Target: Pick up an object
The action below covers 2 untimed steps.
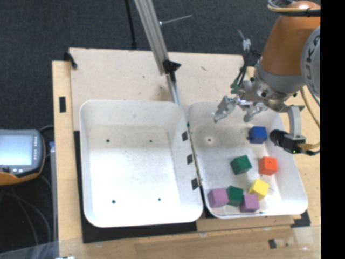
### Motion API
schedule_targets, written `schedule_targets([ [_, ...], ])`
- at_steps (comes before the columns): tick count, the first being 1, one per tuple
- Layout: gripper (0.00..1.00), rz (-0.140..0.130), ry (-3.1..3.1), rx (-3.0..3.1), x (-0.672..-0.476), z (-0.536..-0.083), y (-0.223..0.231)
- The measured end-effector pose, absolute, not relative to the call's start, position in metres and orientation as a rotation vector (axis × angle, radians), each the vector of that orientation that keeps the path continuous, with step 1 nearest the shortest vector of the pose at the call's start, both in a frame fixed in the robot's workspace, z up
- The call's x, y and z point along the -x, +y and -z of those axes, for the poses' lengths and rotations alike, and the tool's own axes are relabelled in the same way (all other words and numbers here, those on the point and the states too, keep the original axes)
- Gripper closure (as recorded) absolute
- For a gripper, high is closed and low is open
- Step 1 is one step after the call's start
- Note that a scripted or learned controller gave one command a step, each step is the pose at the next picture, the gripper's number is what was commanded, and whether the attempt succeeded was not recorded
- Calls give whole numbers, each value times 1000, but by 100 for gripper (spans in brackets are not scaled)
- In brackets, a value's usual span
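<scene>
The right bin [210,144] holds several small cubes. A blue cube [257,134] lies toward its back right. Green [241,164] and orange [268,165] cubes sit mid-bin. Along the front lie a yellow cube [259,188], a dark green cube [235,194] and two purple cubes [218,197] [249,203]. My gripper [237,112] hangs over the back of this bin, up and to the left of the blue cube. It is open, its fingers [221,111] spread with nothing between them.
The left bin [135,161] lies beside the right one, their rims meeting mid-bench. A slanted aluminium bar [153,31] crosses above the back of the bench. A black fitting [285,139] juts out near the right bin's right rim.
</scene>
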<state>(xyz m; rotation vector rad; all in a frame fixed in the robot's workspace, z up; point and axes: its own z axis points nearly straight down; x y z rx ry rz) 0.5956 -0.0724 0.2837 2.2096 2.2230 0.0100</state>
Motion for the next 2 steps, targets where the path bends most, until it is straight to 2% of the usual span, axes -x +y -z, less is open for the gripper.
schedule_targets([
  [1,0,-6,2208,-2218,-558,-395,-151],
  [2,0,1,2222,-2216,-558,-390,-148],
])
